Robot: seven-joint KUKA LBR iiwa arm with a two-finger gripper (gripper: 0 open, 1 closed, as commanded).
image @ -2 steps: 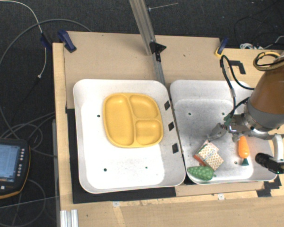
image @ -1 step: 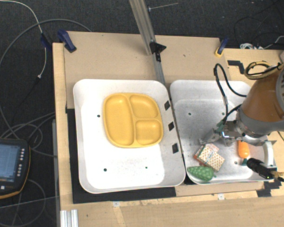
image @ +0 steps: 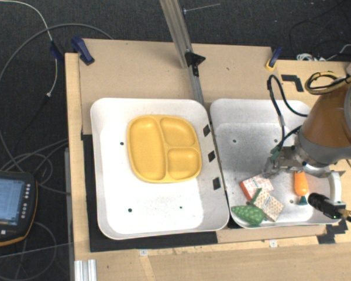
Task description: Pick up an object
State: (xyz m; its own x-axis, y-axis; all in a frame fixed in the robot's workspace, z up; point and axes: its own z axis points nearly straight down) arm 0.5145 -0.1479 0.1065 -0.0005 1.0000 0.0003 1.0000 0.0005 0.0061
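We see the arm (image: 333,119) reach in from the right, its wrist bent down over the right bin (image: 240,119). Its tool (image: 276,163) hangs near the red-and-white box (image: 256,186), with the orange carrot (image: 301,183) close by. We cannot tell whether the tool is spread or pressed together.

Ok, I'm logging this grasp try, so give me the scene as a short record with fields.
left bin: holds a yellow divided tray
right bin: red-and-white packet, patterned packet, green object, orange object, all towards its near end
claw: over the right bin, just beyond the red-and-white packet
arm: enters from the right
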